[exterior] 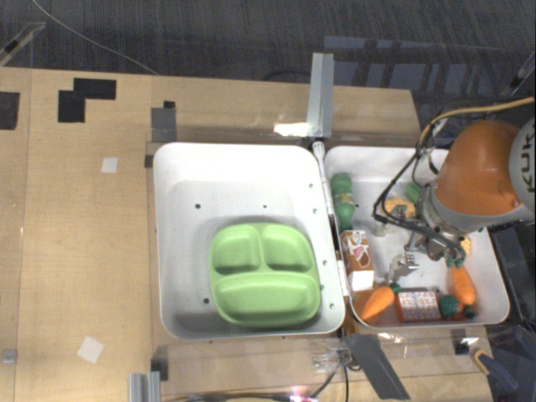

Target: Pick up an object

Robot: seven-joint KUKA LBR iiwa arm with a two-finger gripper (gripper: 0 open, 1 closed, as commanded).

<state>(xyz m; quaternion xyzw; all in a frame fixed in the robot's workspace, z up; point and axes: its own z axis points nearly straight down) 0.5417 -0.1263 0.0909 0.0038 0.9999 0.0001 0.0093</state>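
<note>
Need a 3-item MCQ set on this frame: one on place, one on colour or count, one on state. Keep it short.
1. Where is the green divided tray?
A. in the left bin
B. in the right bin
C. on the bench outside the bins

2. How many carrots lie in the right bin?
A. none
B. two
C. five

3. How does the green bottle lie?
A. standing upright in the middle of the left bin
B. lying along the right bin's left wall
C. resting on the green tray

Key:
1 A: the tray sits on the floor of the left bin, toward its near side.
2 B: one carrot lies at the near edge and another carrot lies near the right corner.
3 B: the bottle lies lengthwise beside the divider between the bins, away from the gripper.
</note>
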